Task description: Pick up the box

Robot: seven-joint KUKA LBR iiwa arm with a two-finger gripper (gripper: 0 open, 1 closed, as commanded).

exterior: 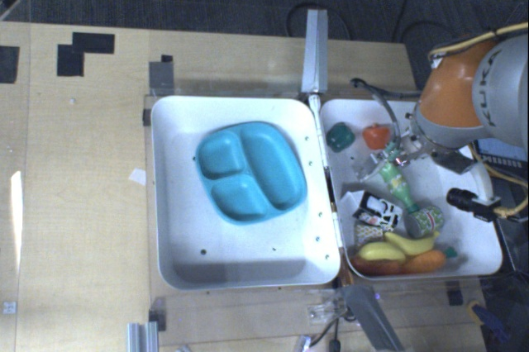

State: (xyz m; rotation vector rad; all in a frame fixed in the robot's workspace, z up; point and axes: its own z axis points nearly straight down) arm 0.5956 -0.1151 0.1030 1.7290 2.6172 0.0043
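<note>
Jaws (395, 158) over the right bin (494, 259); spread or pressed together, I cannot tell.
Reaching step, I judge: the box (378, 210) lies just below them beside the banana (395, 247); next I must descend squarely onto it.

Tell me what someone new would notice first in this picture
The bright blue divided plate lying in the left bin stands out most. Next comes the grey arm with its orange band, reaching in from the right over the right bin, where a banana and other small items crowd together.
</note>
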